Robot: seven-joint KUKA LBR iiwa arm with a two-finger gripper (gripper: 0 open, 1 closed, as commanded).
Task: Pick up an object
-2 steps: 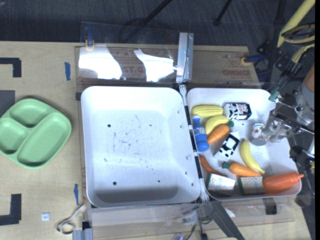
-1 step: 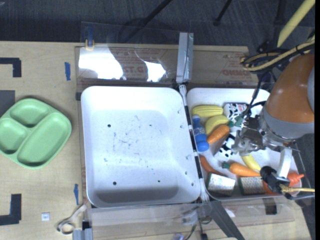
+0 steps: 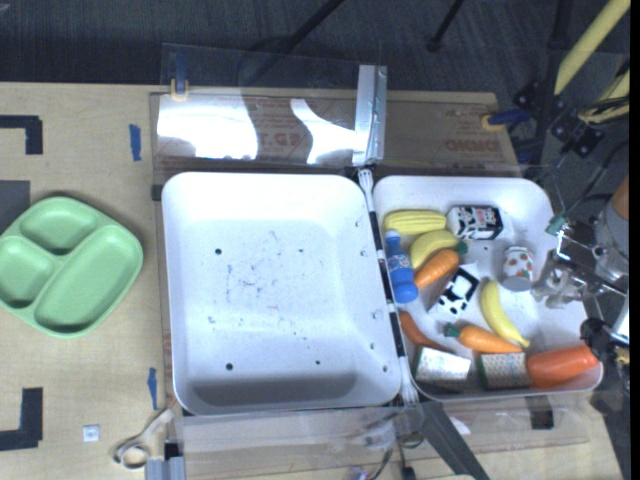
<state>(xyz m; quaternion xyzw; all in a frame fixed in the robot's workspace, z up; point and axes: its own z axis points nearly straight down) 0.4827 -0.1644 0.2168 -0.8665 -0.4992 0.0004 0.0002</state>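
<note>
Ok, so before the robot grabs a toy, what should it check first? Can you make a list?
1. Are there toys to grab? Ok: the right bin holds bananas, carrots, a blue bottle and more.
2. Is a toy lying free on top? Ok: the curved banana lies on top, in the open.
3. Is the gripper above the toys? Not ok: it sits at the right bin's right edge, beside them.
4. Is a toy already in the gripper? Cannot tell: that part is too cluttered to read.
5. Are the toys packed close? Not ok: near the middle wall they touch and overlap, so a grab there could slip.
</note>
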